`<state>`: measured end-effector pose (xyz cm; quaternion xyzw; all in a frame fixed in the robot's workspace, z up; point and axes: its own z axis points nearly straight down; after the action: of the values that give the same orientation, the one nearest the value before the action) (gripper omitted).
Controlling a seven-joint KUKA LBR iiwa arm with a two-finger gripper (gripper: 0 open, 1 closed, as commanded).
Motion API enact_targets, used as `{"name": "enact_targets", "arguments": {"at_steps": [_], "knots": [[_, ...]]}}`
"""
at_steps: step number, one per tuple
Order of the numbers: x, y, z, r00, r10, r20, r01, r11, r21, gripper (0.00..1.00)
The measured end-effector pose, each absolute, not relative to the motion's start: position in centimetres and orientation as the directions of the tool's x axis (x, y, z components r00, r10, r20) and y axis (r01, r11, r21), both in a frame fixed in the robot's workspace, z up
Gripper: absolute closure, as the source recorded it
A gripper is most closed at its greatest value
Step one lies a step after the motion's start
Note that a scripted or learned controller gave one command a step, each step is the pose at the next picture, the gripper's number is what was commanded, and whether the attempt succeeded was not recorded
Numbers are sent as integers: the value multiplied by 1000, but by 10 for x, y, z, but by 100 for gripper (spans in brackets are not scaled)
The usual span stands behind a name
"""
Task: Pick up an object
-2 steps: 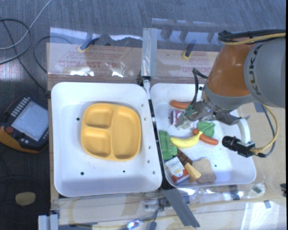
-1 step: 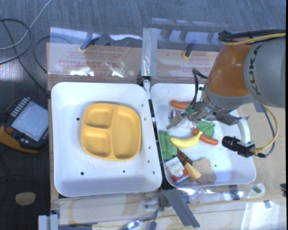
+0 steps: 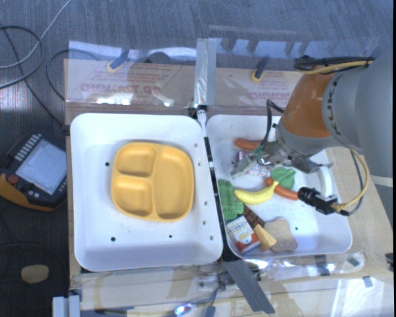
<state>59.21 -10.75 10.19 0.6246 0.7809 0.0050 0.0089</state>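
We're looking down on two white bins, and the arm reaches in from the right over the right bin. Its gripper sits low among the clutter there, and we cannot tell how it is set. Just below it lies a yellow banana, touching an orange carrot and a green leafy piece. Nearer the front edge we see a slice of bread and a small carton. The left bin carries a yellow divided plate.
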Motion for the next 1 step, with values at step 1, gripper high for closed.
{"name": "enact_targets", "arguments": {"at_steps": [1], "knots": [[630,-117,94,-7,1000,-4,1000,7,16,0]]}}
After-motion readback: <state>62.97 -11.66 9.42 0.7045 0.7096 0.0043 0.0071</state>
